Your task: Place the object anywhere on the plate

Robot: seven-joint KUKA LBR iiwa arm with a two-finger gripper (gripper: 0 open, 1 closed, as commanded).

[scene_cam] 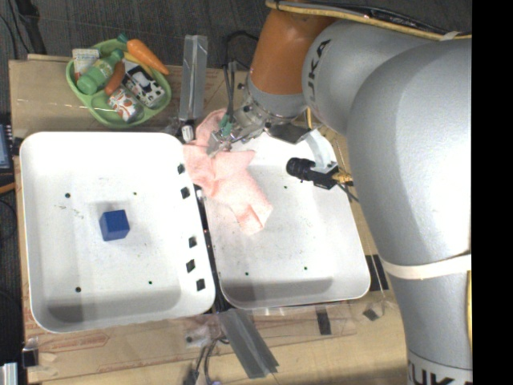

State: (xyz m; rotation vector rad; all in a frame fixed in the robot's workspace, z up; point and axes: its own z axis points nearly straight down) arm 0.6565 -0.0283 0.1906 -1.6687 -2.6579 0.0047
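Observation:
A crumpled pink cloth (237,184) lies in the back left part of the right bin (321,247), with its upper end bunched against the bin's back left corner. My gripper (221,138) is low over that upper end and touches or nearly touches the cloth. The grey wrist and its orange band (284,50) rise behind it and hide the cloth's far edge. A small blue cube (115,224) sits alone on the floor of the left bin (56,175), well away from the gripper.
A green bowl (94,107) with toy carrots and small packets stands behind the left bin. A black clip-like part (309,170) juts from the arm over the right bin. The arm's big grey body covers the right side.

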